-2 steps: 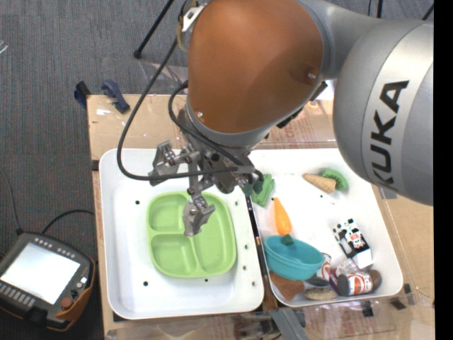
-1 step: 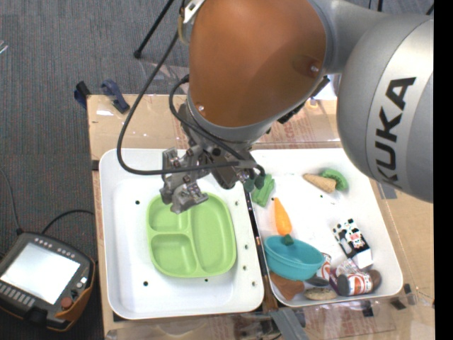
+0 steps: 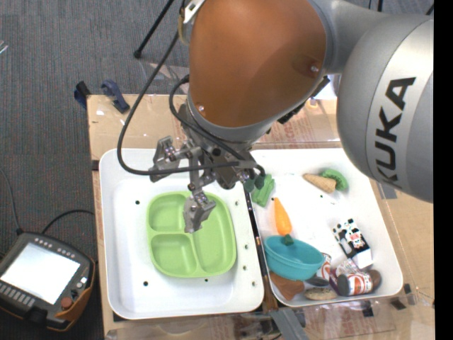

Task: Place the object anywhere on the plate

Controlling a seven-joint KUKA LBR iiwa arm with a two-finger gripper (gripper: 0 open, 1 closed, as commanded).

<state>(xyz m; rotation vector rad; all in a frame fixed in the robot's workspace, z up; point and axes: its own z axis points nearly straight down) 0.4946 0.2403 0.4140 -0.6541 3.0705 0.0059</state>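
A light green divided plate [image 3: 212, 250] lies in the left white bin [image 3: 127, 261]. My gripper [image 3: 196, 214] hangs from the big orange and grey wrist and reaches down over the plate's upper middle, where its compartment ridges meet. At its tip is a small grey shape, and I cannot tell whether that is a held object or part of the gripper. The arm hides the back of both bins.
The right bin [image 3: 382, 225] holds an orange carrot [image 3: 282, 217], a green piece [image 3: 263, 188] by the divider, a teal bowl [image 3: 294, 257], a tan piece with green [image 3: 324, 181], a black-and-white toy [image 3: 352, 239] and a can [image 3: 354, 283]. A tablet [image 3: 42, 271] lies at lower left.
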